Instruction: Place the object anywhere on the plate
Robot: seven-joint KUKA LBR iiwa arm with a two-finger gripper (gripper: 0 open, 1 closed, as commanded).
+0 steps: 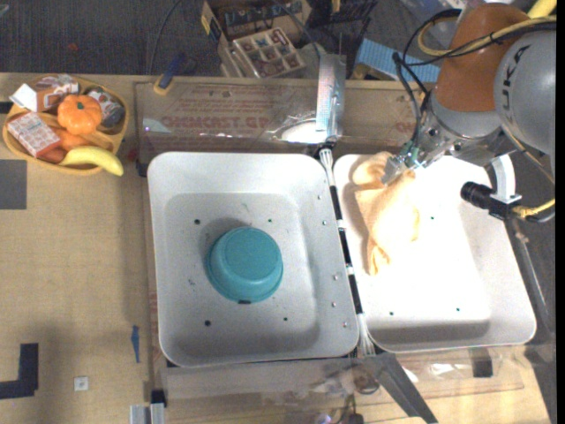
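The jaws [408, 160] pinch the top of a yellow cloth [386, 210] hanging below them, the teal plate [245, 263] well left.

Plate [245, 264] smooth plastic (teal); cloth [386, 212] soft, yellow

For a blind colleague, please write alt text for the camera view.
The gripper meets the top of a pale yellow cloth that trails down the right bin. A teal plate sits in the left bin.
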